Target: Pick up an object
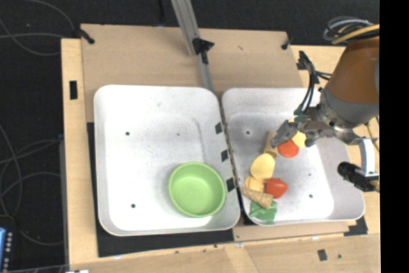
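Observation:
My gripper (pixel 295 135) hangs over the middle of the right bin (pixel 319 201), below the grey wrist and orange band. Right at it sit a small yellow piece (pixel 298 138) and an orange-red piece (pixel 289 149), touching or just under the gripper; whether they are gripped is hidden. A yellow lemon-like object (pixel 262 166) lies to the lower left of the gripper. A red tomato-like object (pixel 276 187), a tan cone (pixel 257 197) and a green piece (pixel 264 213) lie near the bin's front left corner.
A green bowl (pixel 197 189) stands in the front right part of the left bin (pixel 128 118). A metal pole (pixel 185 9) rises behind the divider between the bins. Black clips (pixel 223 153) line the divider.

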### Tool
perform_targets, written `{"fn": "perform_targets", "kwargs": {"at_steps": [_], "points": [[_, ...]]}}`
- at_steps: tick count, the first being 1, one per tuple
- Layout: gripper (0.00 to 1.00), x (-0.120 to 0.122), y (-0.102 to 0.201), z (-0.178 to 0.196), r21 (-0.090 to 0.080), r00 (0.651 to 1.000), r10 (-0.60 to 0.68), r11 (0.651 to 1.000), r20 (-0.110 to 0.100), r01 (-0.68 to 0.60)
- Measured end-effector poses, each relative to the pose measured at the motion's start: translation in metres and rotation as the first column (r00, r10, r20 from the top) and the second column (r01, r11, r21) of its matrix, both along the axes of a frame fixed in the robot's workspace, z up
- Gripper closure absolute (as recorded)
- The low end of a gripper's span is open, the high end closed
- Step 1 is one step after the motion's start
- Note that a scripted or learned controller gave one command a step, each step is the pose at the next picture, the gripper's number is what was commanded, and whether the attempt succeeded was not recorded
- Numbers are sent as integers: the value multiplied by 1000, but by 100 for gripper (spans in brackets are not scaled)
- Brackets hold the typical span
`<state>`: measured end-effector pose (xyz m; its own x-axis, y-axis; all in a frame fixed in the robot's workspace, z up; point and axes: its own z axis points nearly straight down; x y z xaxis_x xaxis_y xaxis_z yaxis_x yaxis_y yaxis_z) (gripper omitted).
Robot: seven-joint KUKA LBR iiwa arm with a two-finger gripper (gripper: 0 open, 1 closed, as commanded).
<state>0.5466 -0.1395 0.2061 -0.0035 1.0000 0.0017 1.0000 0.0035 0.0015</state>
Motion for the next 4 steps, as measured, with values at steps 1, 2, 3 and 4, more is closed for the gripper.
{"fn": "perform_targets", "kwargs": {"at_steps": [1,2,3,4], "points": [[0,0,0,0,0,1000,-2,1000,0,2],[0,3,-4,-61,-3,1000,-5,1000,-7,5],[0,3,-6,-106,-4,1000,-7,1000,0,7],[100,5,-6,-94,-2,1000,-11,1000,4,11]]}}
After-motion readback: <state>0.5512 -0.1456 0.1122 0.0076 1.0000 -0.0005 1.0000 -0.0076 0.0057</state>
